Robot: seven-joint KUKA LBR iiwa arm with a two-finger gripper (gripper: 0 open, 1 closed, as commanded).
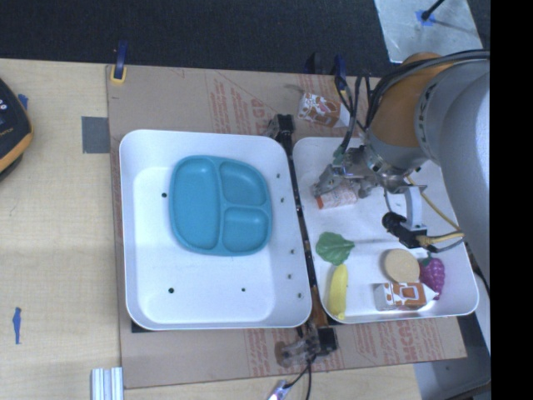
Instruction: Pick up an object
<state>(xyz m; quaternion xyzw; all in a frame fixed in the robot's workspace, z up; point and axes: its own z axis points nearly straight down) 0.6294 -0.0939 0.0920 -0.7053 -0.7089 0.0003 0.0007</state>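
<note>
Two white bins sit on the counter: beside the left bin [133,223], the right bin [366,311] holds everything unlifted, the gripper [354,177] low over a small packet [337,197] at its far end, fingers' state unreadable.

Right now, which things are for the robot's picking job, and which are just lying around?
For the job:
gripper
small packet under the gripper
green leaf
banana
round cracker
purple grapes
little carton

Just lying around:
blue divided plate
wrapper outside the bins
</note>
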